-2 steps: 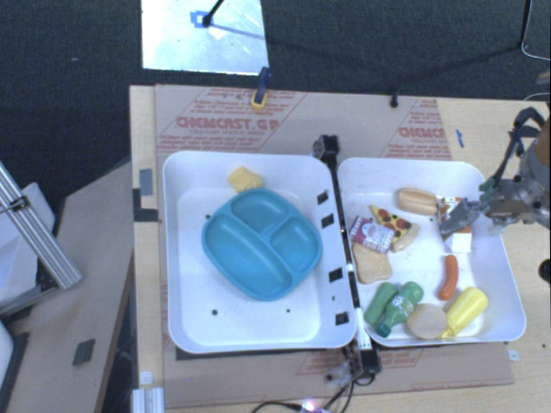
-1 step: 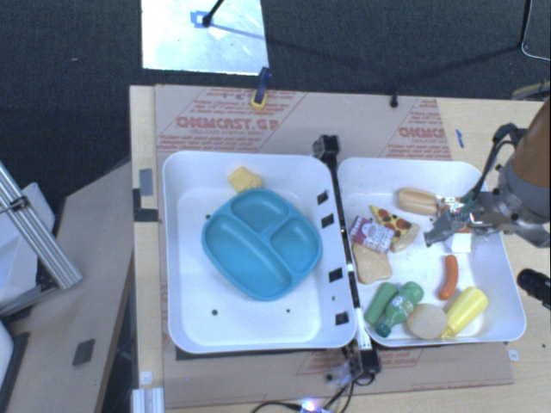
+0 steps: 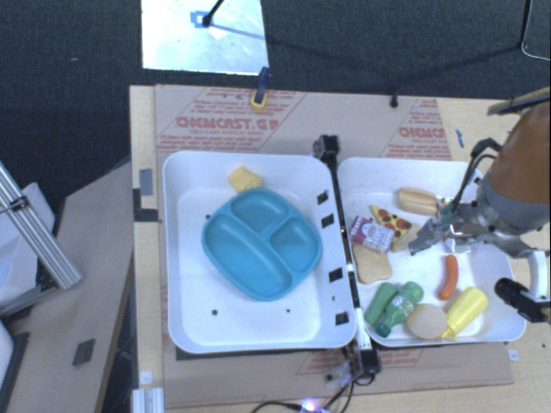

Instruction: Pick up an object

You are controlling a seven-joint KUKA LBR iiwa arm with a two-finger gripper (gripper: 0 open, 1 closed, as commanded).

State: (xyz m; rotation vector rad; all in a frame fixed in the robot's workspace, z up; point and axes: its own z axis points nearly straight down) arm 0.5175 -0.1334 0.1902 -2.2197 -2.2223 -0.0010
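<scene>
The grey arm (image 3: 516,183) comes in from the right with its orange band uppermost, bent low over the right bin (image 3: 357,179), and its tool (image 3: 428,237) points left and slightly downward among the toy food; the dark fingers sit close to the bin floor between the bread roll (image 3: 417,200) above and the orange sausage (image 3: 448,277) below, but whether they are spread or closed cannot be told, and nothing is seen held between them. Just left of the tool lie a pizza slice (image 3: 390,218), a small red and white packet (image 3: 371,233) whose print is too small to read, and a tan slice of toast (image 3: 371,266). Along the near edge of the same bin lie a green bottle (image 3: 393,304), a pale round bun (image 3: 425,321) and a yellow bottle (image 3: 465,310). The left bin (image 3: 185,317) holds a blue divided plate (image 3: 261,243) with a yellow chunk (image 3: 245,178) just beyond it. The brown sheet (image 3: 284,119) under the bins on the worktop carries red lettering that reads CHEMCAST, repeated and partly cut off
</scene>
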